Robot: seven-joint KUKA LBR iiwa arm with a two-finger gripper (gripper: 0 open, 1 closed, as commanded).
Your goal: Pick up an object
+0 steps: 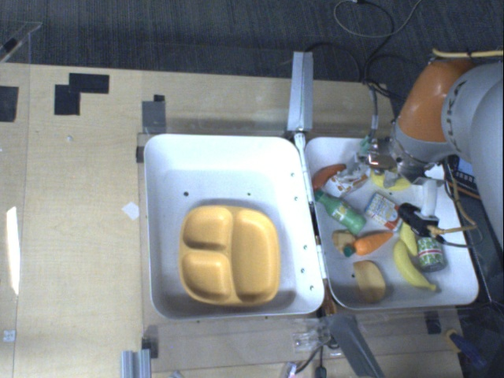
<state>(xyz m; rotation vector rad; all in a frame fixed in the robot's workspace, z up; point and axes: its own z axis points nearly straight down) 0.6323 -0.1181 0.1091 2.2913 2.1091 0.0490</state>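
Seemingly the gripper [376, 161] hangs low at the far side of the right bin [465, 290], grip state impossible to tell, over a crinkly snack packet [344, 181] that looks light, soft and slippery, best pinched across its bunched middle.

Single fixed camera sat above the bench [71, 235], looking down at a slant; far edge of the bench and dark floor [197, 14] lay toward the top of frame; left bin [157, 211] sat near centre, right bin [465, 286] toward the right side; arm [465, 93] entered from the right; distance was moderate, both bins shown whole with bench to the left
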